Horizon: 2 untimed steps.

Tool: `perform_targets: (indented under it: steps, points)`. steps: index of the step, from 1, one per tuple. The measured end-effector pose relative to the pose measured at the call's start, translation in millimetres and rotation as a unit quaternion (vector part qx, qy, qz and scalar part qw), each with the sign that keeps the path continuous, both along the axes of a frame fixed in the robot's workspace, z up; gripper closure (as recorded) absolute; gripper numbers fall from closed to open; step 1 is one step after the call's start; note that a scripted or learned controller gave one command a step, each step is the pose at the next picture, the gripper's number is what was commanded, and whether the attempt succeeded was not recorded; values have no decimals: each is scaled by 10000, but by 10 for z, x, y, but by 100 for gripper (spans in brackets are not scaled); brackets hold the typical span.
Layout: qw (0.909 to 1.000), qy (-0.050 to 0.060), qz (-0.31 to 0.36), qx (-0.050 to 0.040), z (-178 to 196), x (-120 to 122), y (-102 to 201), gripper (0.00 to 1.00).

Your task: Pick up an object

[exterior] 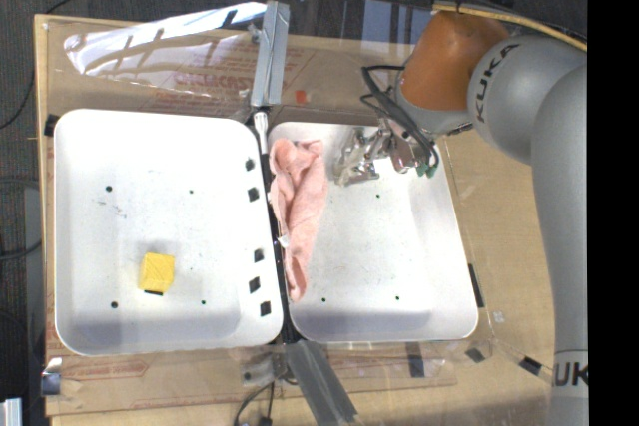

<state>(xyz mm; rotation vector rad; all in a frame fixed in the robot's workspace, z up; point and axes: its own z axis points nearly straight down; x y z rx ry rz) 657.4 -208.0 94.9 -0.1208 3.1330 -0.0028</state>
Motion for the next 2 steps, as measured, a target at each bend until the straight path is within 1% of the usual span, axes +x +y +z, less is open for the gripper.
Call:
perform_targets:
  steps: [1, 2]
  points:
    - [9976, -14, 696, -10, 0, 20, 0, 100]
    - [9777, -24, 2099, -24, 6, 23, -6, 100]
